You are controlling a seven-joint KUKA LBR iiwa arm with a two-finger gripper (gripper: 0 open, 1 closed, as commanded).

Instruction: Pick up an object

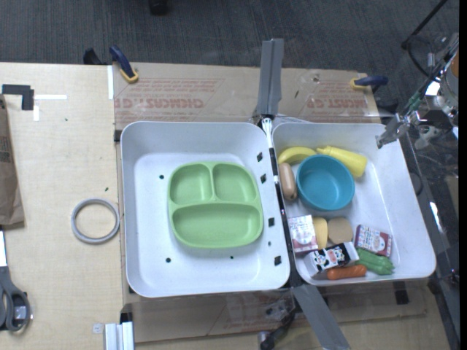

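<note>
Camera view looks down on a tabletop (58, 159) carrying two shallow white bins side by side. In the left bin (139, 217) lies a green divided plate (215, 204), flat and roughly centred. The right bin (398, 195) holds the loose things: a blue bowl (325, 182) near its middle, a yellow banana (295, 155) just behind the bowl on its left, and a yellow bottle (346, 159) behind the bowl on its right, touching or nearly touching its rim. A brown sausage-like piece (289, 181) lies along the wall shared with the left bin. Toward the front sit a small white-and-red packet (302, 232), a yellow block (321, 232), a tan round piece (339, 230), a red-and-white carton (373, 240), a black-and-white milk carton (332, 256), an orange carrot (346, 272) and a green vegetable (376, 262), packed close together.

At the right edge, above the far right corner of the right bin, is the claw (408, 122), a metal-looking assembly seen partly against dark clutter. It sits well apart from the bowl and from the cluster at the front, and nothing can be seen between its ends. Whether it is spread or closed cannot be told.

On the tabletop left of the bins lie a grey ring (95, 219) and scissors (14, 308).
</note>
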